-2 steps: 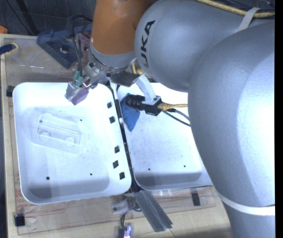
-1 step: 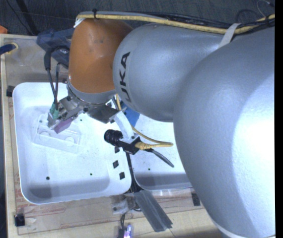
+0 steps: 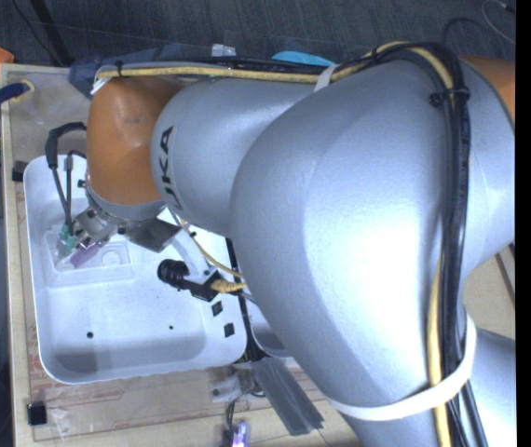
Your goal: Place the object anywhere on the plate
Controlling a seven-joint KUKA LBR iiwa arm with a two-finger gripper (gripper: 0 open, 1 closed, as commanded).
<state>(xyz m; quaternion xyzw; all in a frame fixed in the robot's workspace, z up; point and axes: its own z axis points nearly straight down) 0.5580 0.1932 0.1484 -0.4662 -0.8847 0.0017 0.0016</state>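
1 bin [image 3: 107,343], perhaps 1 object [image 3: 79,248]

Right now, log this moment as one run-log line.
arm: reaching over left bin | gripper: low at bin's upper left, fingers unclear | object: small green-purple item at gripper tip, hold unconfirmed | plate: not identified

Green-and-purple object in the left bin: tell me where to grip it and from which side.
Grip the green-and-purple object across its short width, from straight above: it seems to lie low on the left bin floor near the wall, so a side approach looks blocked. The gripper partly hides it, so its shape is unclear.
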